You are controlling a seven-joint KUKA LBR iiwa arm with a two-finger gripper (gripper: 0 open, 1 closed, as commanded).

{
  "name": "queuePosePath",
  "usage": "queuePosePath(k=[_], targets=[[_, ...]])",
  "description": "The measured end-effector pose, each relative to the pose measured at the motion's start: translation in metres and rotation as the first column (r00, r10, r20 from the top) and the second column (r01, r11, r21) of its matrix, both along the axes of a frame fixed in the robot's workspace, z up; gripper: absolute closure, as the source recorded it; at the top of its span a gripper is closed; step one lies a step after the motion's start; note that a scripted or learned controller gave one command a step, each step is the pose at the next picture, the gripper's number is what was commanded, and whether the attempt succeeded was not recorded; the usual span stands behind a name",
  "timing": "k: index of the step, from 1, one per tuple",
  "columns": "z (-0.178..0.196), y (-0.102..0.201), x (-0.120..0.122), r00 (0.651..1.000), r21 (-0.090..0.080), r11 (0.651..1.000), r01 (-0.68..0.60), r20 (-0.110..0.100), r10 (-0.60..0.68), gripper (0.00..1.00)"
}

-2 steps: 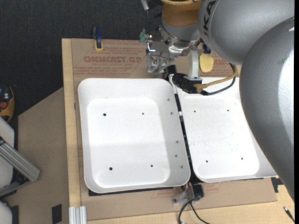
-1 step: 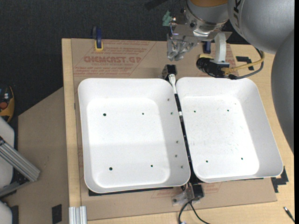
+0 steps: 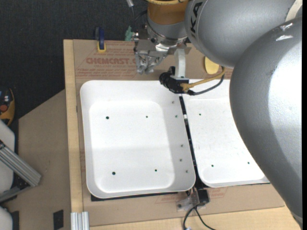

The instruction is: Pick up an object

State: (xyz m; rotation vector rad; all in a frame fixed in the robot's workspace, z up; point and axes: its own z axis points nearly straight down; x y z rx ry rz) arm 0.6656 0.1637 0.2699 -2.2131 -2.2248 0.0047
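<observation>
The tool (image 3: 145,63) hangs over the tabletop (image 3: 115,61) just beyond the far rim of the left bin (image 3: 88,128), and I cannot tell how open it is or whether it grips anything. The likeliest object is a pale yellow thing (image 3: 211,64) at the far right beside the arm. Too little of it shows to judge its weight, stiffness or a good hold.

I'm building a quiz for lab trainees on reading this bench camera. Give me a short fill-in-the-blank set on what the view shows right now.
1. The bench bears ____ shallow white bins side by side.
2. The gripper is above the brown board behind the ____ bin, not over the right bin.
3. The band above the arm's wrist is ____.
4. The clamp at the board's far edge is blue and ____.

Missing words: two; left; orange; yellow
</observation>
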Motion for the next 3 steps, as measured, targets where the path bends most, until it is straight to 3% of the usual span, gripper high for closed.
queuePosePath(k=[1,2,3], targets=[[0.052,-0.043,0.002,1.0,0.0,1.0,0.009,0.012,-0.009,1.0],[-0.072,0.034,-0.005,1.0,0.0,1.0,-0.002,-0.008,0.002,1.0],[0.203,0.036,0.001,1.0,0.005,1.0,0.003,0.027,-0.003,1.0]])
